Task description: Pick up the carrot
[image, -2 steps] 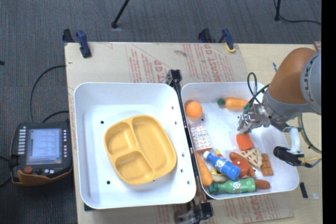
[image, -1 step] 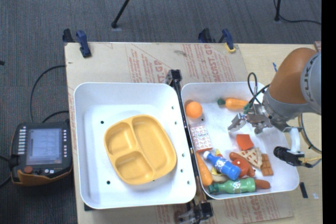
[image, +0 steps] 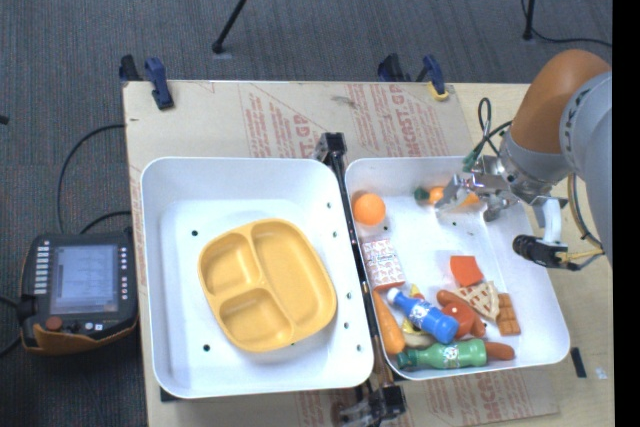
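A long tapered orange carrot (image: 387, 323) lies along the left wall of the right bin (image: 545, 300), near its front corner, beside a blue bottle (image: 424, 314). My gripper (image: 468, 193) is low over the back of the same bin, far from that carrot. A small orange piece with a green end (image: 432, 195) sits right at the gripper's left side, partly hidden by it. Whether this piece is in the gripper's hold is unclear.
The right bin also holds an orange ball (image: 369, 208), a striped box (image: 382, 263), a red block (image: 465, 269), a waffle wedge (image: 482, 298), sausages and a green bottle (image: 447, 354). A yellow divided plate (image: 266, 285) lies in the left bin (image: 170, 215).
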Robot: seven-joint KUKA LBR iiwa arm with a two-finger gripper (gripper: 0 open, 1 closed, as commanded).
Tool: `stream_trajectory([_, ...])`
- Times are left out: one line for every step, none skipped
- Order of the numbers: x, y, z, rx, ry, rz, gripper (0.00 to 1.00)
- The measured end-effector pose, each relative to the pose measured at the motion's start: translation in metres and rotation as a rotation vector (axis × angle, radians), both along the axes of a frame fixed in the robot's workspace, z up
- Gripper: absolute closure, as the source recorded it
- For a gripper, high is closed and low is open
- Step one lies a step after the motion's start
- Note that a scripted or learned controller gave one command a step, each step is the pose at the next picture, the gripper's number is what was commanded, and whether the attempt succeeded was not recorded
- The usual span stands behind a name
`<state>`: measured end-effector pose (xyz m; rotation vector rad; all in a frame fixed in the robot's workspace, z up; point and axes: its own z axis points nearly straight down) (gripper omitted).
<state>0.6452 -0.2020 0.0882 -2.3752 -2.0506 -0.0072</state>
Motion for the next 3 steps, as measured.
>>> stream_trajectory([0.000,-0.001,0.010,-0.003,0.001,0.001,1.00])
stream_trajectory([-0.069,0.016,-0.001,-0.004,0.001,0.245,1.00])
stream_trajectory([-0.069,0.016,-0.001,-0.005,0.001,0.243,0.00])
